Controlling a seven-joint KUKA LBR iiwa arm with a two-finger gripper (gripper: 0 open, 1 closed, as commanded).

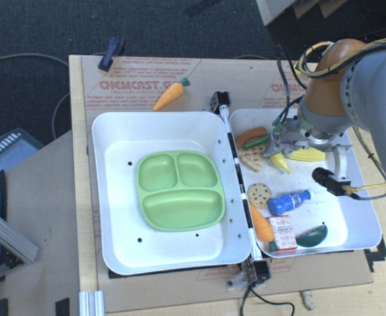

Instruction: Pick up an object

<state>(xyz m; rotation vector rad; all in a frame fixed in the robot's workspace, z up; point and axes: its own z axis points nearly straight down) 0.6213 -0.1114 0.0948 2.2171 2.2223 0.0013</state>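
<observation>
- Over the far end of the right bin [360, 232], the end effector [283, 139] hangs low among the toys, its arm [350, 78] coming in from the counter's right edge; whether it is released, clenched or grasping something cannot be told from this view.
- Just beside it lie a hot dog [252, 137], a tan cracker [252, 157] and a small yellow piece [279, 162], all near the bin's far left corner.
- A yellow corn-like toy [306, 155] lies close by, partly under the wrist.
- Toward the bin's middle are a round cookie [259, 194] and a blue bottle [287, 201], side by side.
- Along the bin's near edge sit an orange carrot [261, 224], a red-and-white carton [283, 234] and a dark green piece [312, 237].
- The left bin [114, 176] holds a green divided plate [179, 191] at its middle.
- On the counter [87, 97] beyond the left bin's far edge lies a second carrot [168, 96], and a blue clip [110, 53] sits at the far left corner.
</observation>
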